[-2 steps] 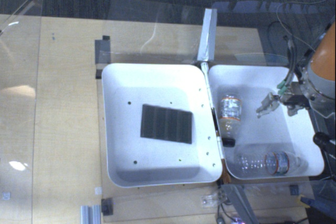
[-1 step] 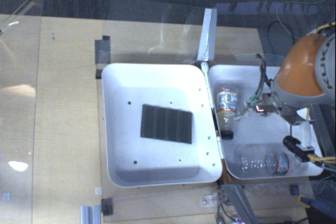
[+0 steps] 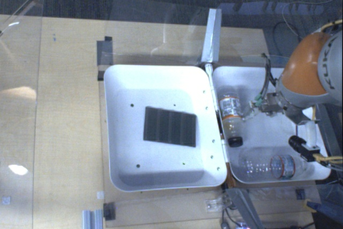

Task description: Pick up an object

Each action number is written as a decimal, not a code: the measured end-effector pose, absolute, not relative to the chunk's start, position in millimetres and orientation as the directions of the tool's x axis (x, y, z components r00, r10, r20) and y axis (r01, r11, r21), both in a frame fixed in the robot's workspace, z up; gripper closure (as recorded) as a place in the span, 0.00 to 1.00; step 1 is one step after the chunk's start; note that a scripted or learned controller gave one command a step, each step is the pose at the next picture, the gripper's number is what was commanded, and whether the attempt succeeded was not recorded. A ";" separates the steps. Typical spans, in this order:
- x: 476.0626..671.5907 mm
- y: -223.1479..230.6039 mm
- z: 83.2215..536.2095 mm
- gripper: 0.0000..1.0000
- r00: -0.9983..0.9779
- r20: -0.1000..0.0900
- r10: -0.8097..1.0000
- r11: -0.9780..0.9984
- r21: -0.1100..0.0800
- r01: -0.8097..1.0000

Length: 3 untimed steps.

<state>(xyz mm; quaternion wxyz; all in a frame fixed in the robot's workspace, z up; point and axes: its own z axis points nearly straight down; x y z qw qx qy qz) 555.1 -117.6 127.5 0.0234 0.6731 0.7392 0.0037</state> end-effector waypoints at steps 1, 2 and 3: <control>576.4 -113.0 109.8 0.00 -0.208 -0.039 0.977 0.209 0.018 0.978; 576.4 -112.9 109.7 0.00 -0.208 -0.038 0.977 0.209 0.018 0.978; 581.3 -168.1 192.7 0.00 -0.400 -0.005 0.916 0.400 0.007 0.916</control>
